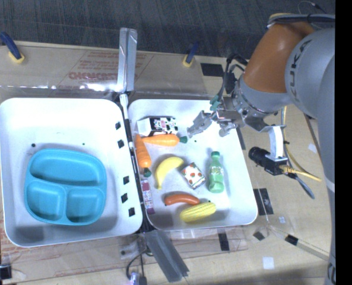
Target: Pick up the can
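The can (158, 124), which I take to be the black-and-white thing lying on its side, sits just beyond the carrot (161, 140), almost touching it, in the right bin (247, 186). My pincer (210, 126) hangs off the carrot's green tip on the side away from the can, fingers apart and holding nothing. I judge I should come down over the can's middle and close across its narrow width, staying on its far side from the carrot.
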You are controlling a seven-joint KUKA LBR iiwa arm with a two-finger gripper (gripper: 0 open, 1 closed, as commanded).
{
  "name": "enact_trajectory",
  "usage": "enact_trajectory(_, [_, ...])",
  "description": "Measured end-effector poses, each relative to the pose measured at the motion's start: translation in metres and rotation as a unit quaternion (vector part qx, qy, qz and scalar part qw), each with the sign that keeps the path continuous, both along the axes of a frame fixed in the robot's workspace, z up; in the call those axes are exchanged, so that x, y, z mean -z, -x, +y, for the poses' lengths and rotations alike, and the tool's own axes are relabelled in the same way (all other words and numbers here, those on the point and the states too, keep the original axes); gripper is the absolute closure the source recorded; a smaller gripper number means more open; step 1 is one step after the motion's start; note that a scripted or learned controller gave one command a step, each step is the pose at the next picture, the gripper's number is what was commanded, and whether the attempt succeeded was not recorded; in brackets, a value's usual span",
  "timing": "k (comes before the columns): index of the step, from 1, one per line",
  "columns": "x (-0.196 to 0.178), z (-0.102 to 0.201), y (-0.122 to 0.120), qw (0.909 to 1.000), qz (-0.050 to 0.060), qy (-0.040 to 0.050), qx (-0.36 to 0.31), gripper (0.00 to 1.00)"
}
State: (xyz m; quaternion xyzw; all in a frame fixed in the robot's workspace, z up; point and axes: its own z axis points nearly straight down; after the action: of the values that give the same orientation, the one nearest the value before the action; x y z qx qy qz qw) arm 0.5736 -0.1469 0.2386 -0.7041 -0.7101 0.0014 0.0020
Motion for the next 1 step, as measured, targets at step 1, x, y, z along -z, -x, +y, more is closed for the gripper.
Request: enact_trajectory(1, [0.1363, -0.0222, 0.0188, 0.9974, -0.002, 0.0006, 0.072, 0.00])
